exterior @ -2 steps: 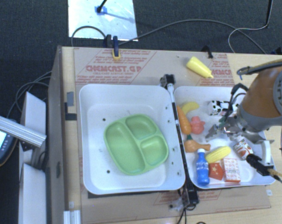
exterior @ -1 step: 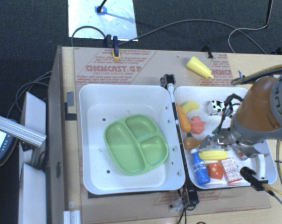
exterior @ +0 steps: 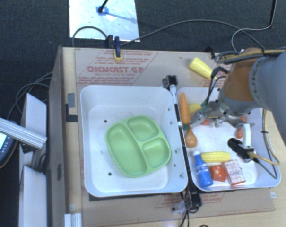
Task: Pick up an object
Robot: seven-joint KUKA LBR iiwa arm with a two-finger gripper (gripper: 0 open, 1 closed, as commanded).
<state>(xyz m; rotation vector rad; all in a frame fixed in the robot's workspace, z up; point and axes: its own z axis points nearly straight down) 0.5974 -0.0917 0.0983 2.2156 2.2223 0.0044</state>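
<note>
The gripper (exterior: 210, 116) hung low in the right bin (exterior: 263, 181); whether its fingers were apart was unclear. Beside it, a carrot (exterior: 184, 109) lay lengthwise along the bin's left wall. The surface (exterior: 147, 65) read "CHEMCAST".

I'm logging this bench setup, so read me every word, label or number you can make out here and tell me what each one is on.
"CHEMCAST GP": large red print on the brown protective sheet behind the bins; the last letters are uncertain.
Smaller red lines above and below it: too small to read.
Red and white packet in the right bin: its print is blurred.
Blue bottle: nothing readable on it.
</note>
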